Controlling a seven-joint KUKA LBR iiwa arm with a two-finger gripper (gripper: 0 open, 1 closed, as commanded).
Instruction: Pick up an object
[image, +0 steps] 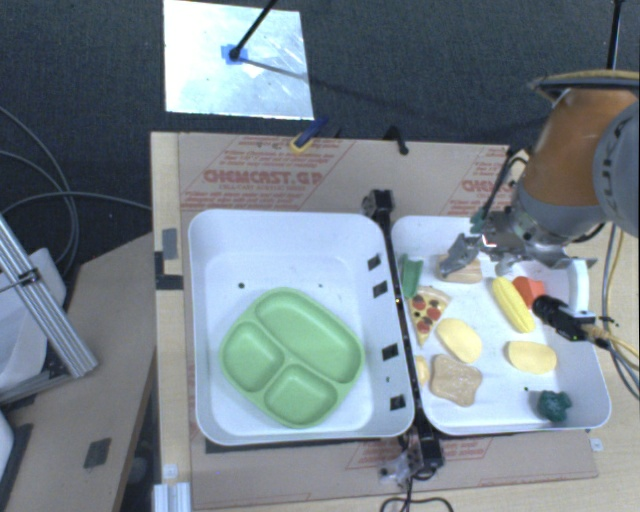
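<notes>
Two white bins sit side by side on the bench (250, 165), and the right bin (590, 405) is where all the clutter is. The arm (580, 150) comes in from the right and its bulk covers the far right corner of that bin, so whatever lies under it is hidden. The jaws (468, 255) hang over the bin's far side, right above a small tan piece (462, 268) that's hard to identify, and it's impossible to tell whether they're spread or closed, or gripping anything. Just beside them toward the right lies a yellow corn cob (512, 304), long axis running diagonally from far-left to near-right, touching an orange-red item (530, 289) that's partly tucked behind it. Nearer the front are a pizza slice (428, 312), a pale yellow potato-like lump (460, 340), a bread slice (455, 381), a lemon-ish piece (530, 356) and a dark green thing (552, 403). The left bin (215, 240) holds a green divided plate (290, 355).
</notes>
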